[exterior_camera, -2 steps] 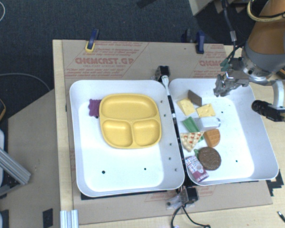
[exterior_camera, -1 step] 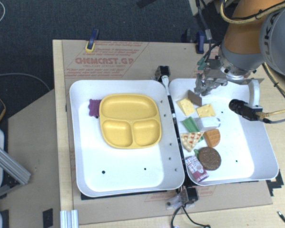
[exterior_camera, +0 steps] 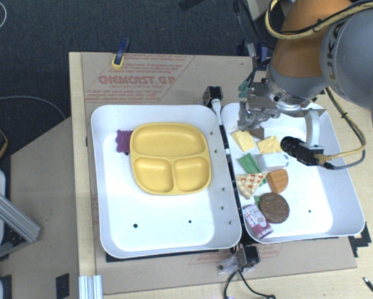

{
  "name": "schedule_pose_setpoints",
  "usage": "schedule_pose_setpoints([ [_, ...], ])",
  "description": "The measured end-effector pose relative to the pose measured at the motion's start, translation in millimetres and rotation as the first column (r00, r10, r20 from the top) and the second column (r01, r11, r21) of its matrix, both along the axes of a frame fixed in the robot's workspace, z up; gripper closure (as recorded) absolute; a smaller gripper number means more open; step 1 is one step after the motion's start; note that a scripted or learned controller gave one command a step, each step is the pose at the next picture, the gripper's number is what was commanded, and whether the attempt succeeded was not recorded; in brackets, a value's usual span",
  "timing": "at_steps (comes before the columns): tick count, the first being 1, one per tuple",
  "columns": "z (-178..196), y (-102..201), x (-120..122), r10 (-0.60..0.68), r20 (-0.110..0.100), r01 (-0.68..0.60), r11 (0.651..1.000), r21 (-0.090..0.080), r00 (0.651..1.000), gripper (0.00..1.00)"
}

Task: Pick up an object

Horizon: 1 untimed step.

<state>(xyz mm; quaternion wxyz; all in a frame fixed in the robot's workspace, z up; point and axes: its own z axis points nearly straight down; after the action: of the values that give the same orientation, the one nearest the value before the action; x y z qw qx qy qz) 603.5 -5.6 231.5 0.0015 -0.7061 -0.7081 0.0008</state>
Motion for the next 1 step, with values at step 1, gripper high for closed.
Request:
schedule_pose_setpoints([
  [1,1.4,14.0,1.5,0.0,0.003,0.0,1.0,0.0,1.0,1.0],
])
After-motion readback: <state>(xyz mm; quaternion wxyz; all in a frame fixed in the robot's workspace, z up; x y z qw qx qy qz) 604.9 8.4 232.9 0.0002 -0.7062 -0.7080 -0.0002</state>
